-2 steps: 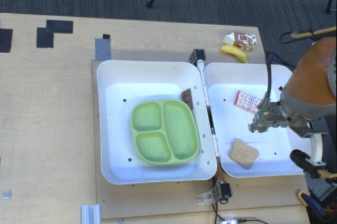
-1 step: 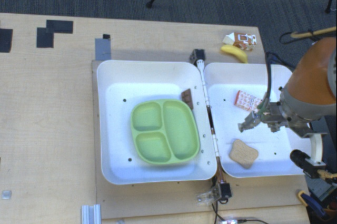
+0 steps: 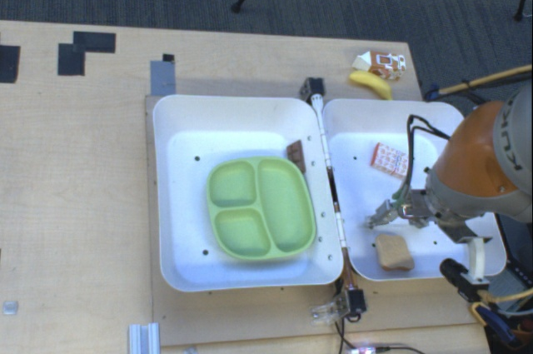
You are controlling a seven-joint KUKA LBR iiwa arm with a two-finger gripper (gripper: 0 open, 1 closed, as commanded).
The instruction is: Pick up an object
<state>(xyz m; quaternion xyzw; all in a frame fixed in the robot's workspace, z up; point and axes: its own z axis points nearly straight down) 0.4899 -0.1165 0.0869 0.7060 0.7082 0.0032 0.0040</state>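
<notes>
Starting at the left: left bin taken up by a green plate, with a small brown chip tucked against the far right wall, both well apart from the action and unlikely to be disturbed. Across the divider, in the right bin, a red-and-white packet lying flat near the back, probably hard to pinch because so little height stands proud of the floor. Then the gripper, low over the middle of that bin and pointing left; cannot tell from this slant whether wide or narrow, and nothing visibly held. Just beside it, toward the near wall, the bread, judged the likeliest target. Main risk: closing on bare floor, since the tip seems to sit beyond the bread, not over it. Second risk: nudging the bread into the near wall on the way down, leaving one side blocked and no room to straddle it. Third: a soft, crumbly piece squashing or slipping out on the lift. Further right, the arm with a black cable looping over the packet; possibly a snag or a drag there if swung toward the back.
</notes>
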